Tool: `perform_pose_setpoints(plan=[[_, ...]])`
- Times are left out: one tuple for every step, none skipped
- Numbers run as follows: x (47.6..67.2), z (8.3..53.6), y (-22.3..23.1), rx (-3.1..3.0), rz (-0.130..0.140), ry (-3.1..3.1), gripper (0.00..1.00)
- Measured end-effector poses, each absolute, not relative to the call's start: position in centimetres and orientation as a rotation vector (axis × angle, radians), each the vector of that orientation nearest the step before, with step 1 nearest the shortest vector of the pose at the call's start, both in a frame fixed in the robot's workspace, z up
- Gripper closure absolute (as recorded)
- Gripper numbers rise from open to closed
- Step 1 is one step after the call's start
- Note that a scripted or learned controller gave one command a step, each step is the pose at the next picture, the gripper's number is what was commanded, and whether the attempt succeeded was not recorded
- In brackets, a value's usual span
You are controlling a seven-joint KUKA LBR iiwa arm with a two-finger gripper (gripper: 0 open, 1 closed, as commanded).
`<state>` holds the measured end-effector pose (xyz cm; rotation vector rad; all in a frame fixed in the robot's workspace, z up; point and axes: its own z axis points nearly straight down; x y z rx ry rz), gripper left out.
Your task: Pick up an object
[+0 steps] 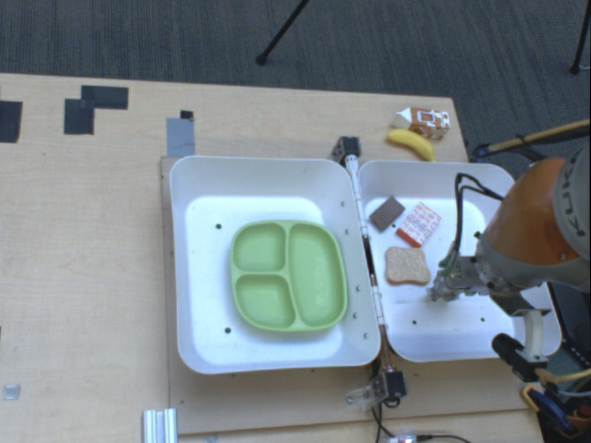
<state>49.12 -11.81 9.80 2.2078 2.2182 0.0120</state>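
Observation:
The right bin (pixel 434 340) holds a slice of toast (pixel 406 266), a red and white packet (pixel 419 222) and a small dark brown block (pixel 386 212). My gripper (pixel 444 287) is low in this bin, just right of the toast, with the orange-banded arm behind it to the right. Nothing shows between the gripper and the toast. The left bin (pixel 199 247) holds a green three-compartment plate (pixel 288 276).
A banana (pixel 410 142) and a small carton (pixel 424 119) lie on the bench beyond the right bin. A black clamp (pixel 347 148) sits at the top of the ridge between the bins. Cables run along the arm's side and the bench's bottom right corner.

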Motion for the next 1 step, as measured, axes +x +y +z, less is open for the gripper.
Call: perform_pose_setpoints(plan=[[49.1, 9.79, -11.8, 2.208, 0.012, 2.218, 0.0]])
